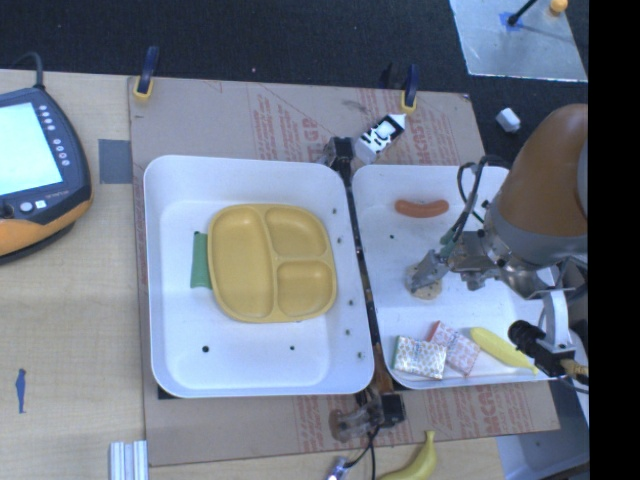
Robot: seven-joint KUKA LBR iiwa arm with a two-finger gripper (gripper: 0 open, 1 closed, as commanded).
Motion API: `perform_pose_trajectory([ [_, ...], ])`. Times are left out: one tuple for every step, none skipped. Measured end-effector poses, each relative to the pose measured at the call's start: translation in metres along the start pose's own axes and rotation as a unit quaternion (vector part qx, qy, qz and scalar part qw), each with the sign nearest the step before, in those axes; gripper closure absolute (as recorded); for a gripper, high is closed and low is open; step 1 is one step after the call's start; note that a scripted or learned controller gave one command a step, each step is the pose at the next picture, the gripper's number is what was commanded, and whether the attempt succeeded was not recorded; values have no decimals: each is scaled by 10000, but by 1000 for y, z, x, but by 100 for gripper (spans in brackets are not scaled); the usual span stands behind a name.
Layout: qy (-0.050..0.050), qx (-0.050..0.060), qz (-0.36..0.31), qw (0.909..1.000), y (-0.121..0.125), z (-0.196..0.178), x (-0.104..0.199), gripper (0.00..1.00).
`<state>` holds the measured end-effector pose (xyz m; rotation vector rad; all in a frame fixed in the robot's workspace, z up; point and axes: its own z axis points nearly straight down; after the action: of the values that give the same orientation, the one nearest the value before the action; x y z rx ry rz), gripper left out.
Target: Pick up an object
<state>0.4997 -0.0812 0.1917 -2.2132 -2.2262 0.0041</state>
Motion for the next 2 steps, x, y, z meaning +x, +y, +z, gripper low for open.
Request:
perform_pose_trajectory([
  [-7, 9, -7, 10000, 68, 101, -18, 0],
  [-7, 2, -11, 10000, 69, 100, -17, 0],
])
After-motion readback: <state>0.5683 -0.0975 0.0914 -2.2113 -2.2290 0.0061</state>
